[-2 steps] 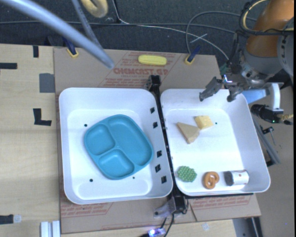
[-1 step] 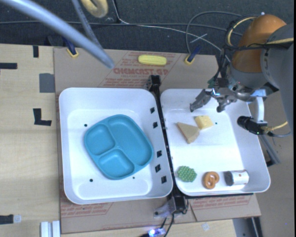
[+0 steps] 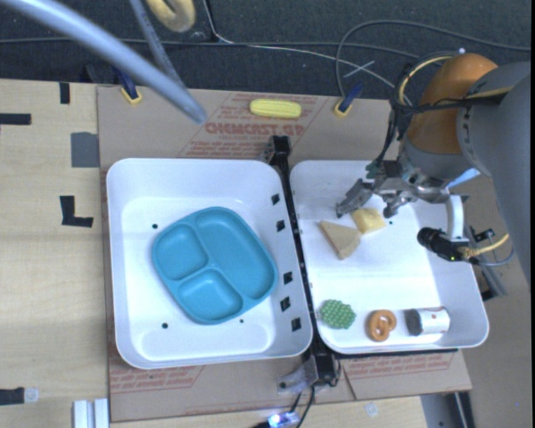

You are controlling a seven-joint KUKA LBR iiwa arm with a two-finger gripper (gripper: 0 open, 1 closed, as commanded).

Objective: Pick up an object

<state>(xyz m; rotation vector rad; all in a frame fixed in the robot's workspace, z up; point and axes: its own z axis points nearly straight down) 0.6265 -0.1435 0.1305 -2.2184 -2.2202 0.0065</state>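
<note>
The pale yellow block (image 3: pixel 369 220) looks light, stiff and smooth, so you should pinch it across its short flat sides. It lies in the right bin (image 3: pixel 446 285) directly under the gripper (image 3: pixel 372 201), whose jaws stand spread wide astride it, holding nothing.

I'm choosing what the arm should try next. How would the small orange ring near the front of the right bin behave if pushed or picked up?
The orange ring lies flat, so it would probably slide rather than roll. It looks small and likely light. Its rounded rim may slip from a pinch, and the green ball and the black and white cylinder flank it closely, so a push might knock them.
</note>
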